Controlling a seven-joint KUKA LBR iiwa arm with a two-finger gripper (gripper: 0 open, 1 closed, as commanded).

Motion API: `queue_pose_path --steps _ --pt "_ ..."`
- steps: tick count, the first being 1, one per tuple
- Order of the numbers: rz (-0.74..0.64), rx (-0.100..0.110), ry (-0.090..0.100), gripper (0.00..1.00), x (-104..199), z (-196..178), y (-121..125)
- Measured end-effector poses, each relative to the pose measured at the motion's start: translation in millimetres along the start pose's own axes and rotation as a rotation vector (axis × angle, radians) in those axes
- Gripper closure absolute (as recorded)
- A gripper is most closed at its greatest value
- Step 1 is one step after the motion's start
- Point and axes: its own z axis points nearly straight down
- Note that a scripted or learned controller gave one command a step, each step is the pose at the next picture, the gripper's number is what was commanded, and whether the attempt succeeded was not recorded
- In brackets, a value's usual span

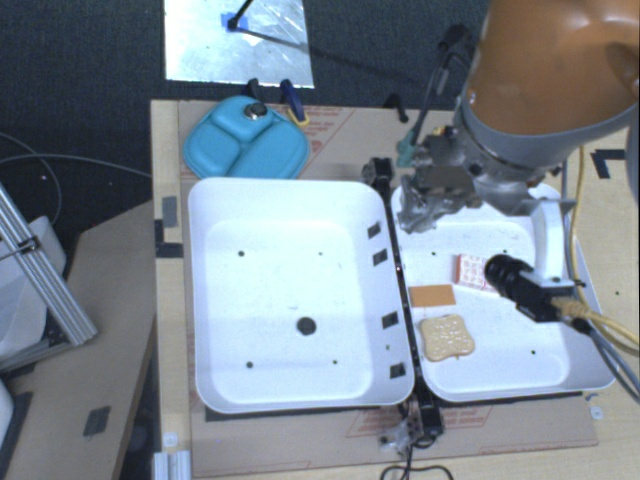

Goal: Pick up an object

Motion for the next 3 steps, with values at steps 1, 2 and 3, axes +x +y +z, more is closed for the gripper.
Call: queue_pose_path --steps 1,2,3 --pt "-0.006 -0.005 0.003 1.0 78 -19 26" --pt "0.007 -0.004 0.0 1.0 35 -43 1" --pt "0.008 0.006 -0.003 1.0 6 33 1"
